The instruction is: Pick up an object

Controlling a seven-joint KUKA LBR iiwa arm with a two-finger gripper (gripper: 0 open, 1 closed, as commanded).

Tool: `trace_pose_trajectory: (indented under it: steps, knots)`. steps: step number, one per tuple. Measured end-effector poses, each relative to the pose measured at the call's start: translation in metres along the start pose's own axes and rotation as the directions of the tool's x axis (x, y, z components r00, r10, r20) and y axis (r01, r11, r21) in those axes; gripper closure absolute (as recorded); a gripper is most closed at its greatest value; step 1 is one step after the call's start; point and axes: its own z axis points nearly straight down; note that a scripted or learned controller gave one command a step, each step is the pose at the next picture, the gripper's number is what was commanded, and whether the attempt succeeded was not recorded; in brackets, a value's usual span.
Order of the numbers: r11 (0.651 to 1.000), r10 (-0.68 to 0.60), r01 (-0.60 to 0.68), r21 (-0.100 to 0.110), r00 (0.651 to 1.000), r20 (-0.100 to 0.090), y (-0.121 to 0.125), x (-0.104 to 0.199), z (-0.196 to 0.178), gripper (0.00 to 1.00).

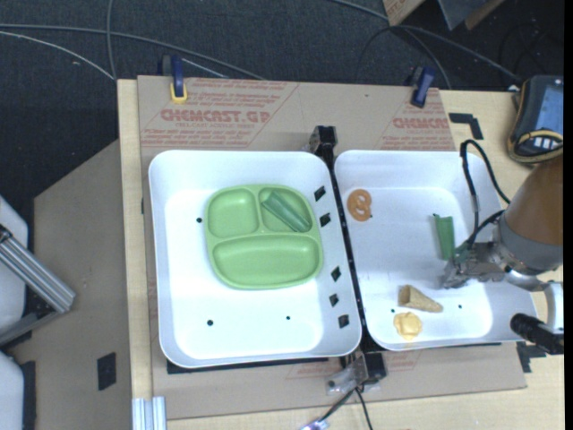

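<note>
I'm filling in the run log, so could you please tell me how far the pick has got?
Done: the gripper has reached into the right bin, just below the green block. In hand: nothing visibly lifted; the block, pretzel, wedge and yellow piece all lie on the bin floor. Left: the grasp and the lift.

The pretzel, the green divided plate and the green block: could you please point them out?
pretzel (pixel 359 205), camera view, its middle.
green divided plate (pixel 260 262), camera view, large lower compartment.
green block (pixel 443 234), camera view, its middle.
</note>
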Motion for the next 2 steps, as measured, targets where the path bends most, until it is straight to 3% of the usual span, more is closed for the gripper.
trace_pose_trajectory:
  steps: [2]
  knots:
    - [1.0,-0.001,0.001,-0.008,1.0,0.005,-0.001,-0.012,-0.11,1.0]
